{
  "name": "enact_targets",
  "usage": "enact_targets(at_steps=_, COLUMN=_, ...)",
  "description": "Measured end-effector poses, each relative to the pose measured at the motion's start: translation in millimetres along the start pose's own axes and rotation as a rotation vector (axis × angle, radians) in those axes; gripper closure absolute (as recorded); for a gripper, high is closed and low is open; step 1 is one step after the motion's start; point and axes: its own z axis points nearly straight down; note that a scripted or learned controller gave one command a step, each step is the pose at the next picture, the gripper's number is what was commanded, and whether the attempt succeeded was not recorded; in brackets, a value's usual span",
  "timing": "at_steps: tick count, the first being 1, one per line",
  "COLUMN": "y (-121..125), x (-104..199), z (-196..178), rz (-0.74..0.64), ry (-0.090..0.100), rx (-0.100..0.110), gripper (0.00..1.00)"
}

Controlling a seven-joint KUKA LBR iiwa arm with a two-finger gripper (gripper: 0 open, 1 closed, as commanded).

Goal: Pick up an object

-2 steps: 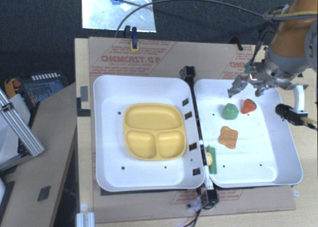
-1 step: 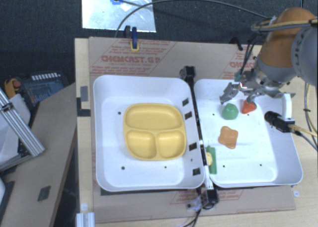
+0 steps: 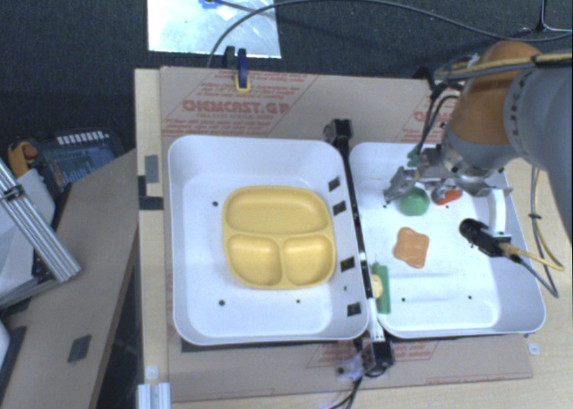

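Observation:
My gripper hangs low over the back of the right bin, below the grey arm with its orange band. A round green object lies right under it, touching or nearly touching it; I cannot tell whether it is gripped. A small red piece peeks out just to the right of the gripper. An orange, bread-like piece rests in the middle of the bin. A green and yellow item lies along that bin's left wall.
The left bin bears a yellow divided plate at its centre. A black divider runs between the two bins. Cardboard lines the bench beneath them, and a cable crosses behind.

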Motion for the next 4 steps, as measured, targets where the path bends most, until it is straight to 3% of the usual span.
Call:
enact_targets(at_steps=1, y=0.1, x=0.4, z=51.8, rz=0.001, ry=0.000, rx=0.001, gripper=0.00)
enact_targets(at_steps=2, y=1.1, x=0.0, z=38.5, rz=0.002, ry=-0.001, rx=-0.003, gripper=1.00)
enact_targets(at_steps=4, y=18.1, x=-0.6, z=-61.6, rz=-0.003, ry=-0.002, rx=-0.010, gripper=1.00)
